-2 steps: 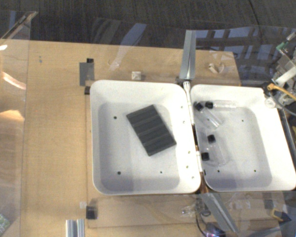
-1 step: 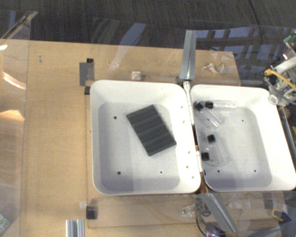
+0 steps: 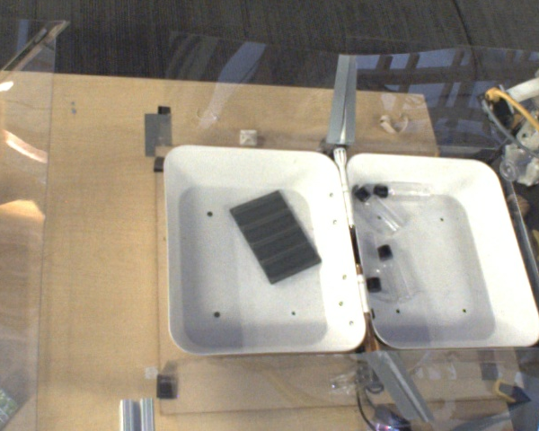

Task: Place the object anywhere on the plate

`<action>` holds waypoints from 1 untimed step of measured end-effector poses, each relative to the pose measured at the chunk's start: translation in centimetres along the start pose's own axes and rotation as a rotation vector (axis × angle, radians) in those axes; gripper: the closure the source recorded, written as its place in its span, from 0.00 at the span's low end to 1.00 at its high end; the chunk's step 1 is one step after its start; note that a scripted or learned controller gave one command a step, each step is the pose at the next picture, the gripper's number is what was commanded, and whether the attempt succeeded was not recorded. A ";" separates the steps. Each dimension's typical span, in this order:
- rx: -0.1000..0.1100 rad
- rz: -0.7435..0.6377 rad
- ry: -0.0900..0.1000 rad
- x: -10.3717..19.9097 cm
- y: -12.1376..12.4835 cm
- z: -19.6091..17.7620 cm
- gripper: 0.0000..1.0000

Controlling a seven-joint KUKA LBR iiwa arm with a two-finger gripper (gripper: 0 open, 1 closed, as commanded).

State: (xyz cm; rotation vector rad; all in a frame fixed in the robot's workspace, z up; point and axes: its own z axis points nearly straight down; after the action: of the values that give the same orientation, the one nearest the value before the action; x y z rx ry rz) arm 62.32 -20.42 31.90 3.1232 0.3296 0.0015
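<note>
Gripper (image 3: 530,151) was parked at the right bin's (image 3: 508,330) corner, and open or closed couldn't be told. Black-capped clear tubes (image 3: 388,206) were seen nearer it, the dark plate (image 3: 275,237) well beyond.

Plate (image 3: 275,236) — dark grey, ribbed, rectangular — lies flat and skewed in the left bin; clear black-capped tubes (image 3: 384,215) lie in the right bin.

Two white bins (image 3: 189,330) sit on a tan wooden bench (image 3: 90,268); a dark grey ribbed plate (image 3: 275,236) lies in the nine-o'clock bin, clear black-capped tubes (image 3: 386,232) in the three-o'clock one.
</note>
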 end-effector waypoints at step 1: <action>0.001 0.000 -0.001 4.0 0.8 -1.2 1.00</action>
State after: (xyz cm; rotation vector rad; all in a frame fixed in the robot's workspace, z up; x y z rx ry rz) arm 66.40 -20.36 33.14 3.1241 0.3293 -0.0009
